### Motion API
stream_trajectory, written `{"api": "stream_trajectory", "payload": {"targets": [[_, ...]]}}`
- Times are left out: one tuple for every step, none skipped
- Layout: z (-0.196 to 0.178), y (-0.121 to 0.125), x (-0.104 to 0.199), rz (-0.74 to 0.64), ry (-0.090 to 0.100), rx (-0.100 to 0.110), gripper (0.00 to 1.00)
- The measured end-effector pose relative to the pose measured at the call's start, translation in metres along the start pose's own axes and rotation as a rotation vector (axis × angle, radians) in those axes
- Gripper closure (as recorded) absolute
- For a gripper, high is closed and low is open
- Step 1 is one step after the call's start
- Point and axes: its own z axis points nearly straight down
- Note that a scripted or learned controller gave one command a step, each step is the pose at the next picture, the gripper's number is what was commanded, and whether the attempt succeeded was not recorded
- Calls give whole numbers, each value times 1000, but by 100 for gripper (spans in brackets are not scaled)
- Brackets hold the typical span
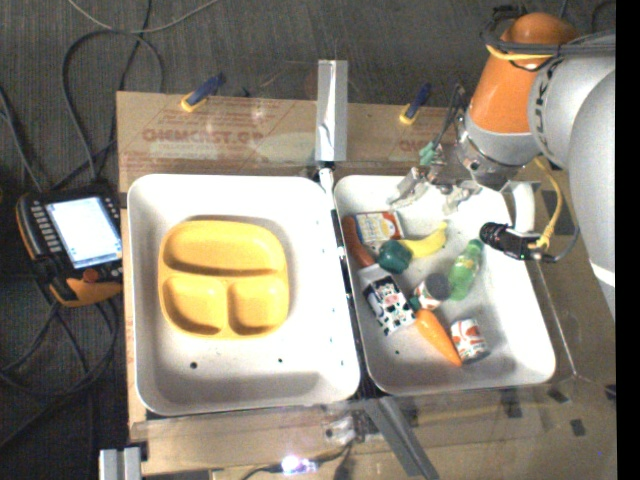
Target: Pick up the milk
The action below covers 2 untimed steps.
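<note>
1. The milk carton (390, 304), a small boxy pack with a black-and-white cow pattern, lies in the right bin (520, 353), left of the carrot (436, 336). It has not been lifted.
2. The claw (432, 190) hovers over the bin's far end, fingers spread, nothing between them.
3. Nearby: a smooth banana (432, 240) and a glossy green bottle (464, 271).
4. A yellow moulded tray (226, 276) sits in the left bin (150, 368).

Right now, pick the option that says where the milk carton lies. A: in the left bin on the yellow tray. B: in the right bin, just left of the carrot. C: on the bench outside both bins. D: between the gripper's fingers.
B: the black-and-white cow-patterned milk carton lies in the right bin, next to the carrot, while the gripper hovers over the bin's far edge, apart from the carton.
</note>
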Motion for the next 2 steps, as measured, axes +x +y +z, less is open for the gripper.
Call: {"api": "stream_trajectory", "payload": {"targets": [[94, -62, 5, -57, -1, -5, 0], [96, -100, -12, -187, -7, -20, 0]]}}
